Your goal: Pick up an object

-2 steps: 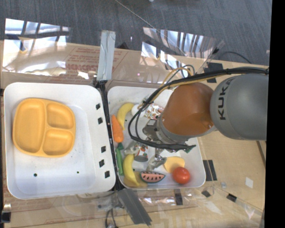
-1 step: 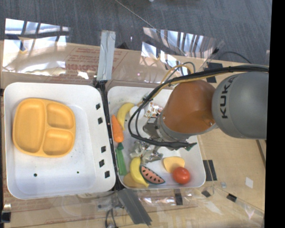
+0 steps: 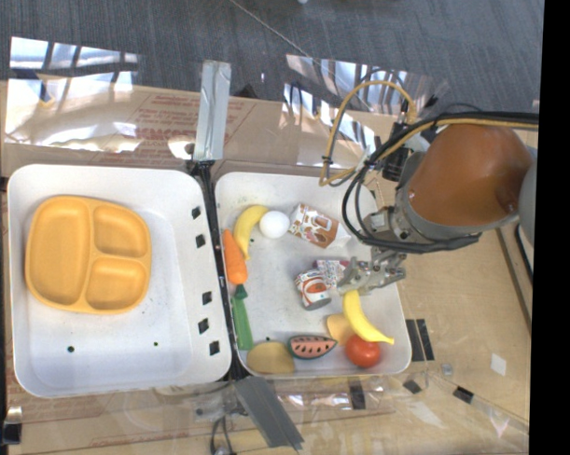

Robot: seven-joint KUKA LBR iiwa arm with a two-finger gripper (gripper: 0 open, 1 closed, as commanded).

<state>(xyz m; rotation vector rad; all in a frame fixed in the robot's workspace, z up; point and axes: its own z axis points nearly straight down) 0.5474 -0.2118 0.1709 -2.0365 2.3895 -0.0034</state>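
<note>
Overhead, the gripper (image 3: 375, 272) hangs low over the right bin (image 3: 279, 180), just above the upper end of a banana (image 3: 361, 318) that lies near the bin's right wall; how far its jaws stand apart cannot be told, and nothing is seen between them. Left of it lies a small red-and-white packet (image 3: 315, 286), with a second packet (image 3: 313, 225) higher up beside a white ball (image 3: 274, 224). A tomato (image 3: 363, 351) and a watermelon slice (image 3: 312, 346) sit along the near edge. The left bin (image 3: 25, 180) bears a yellow divided tray (image 3: 86, 253).
</note>
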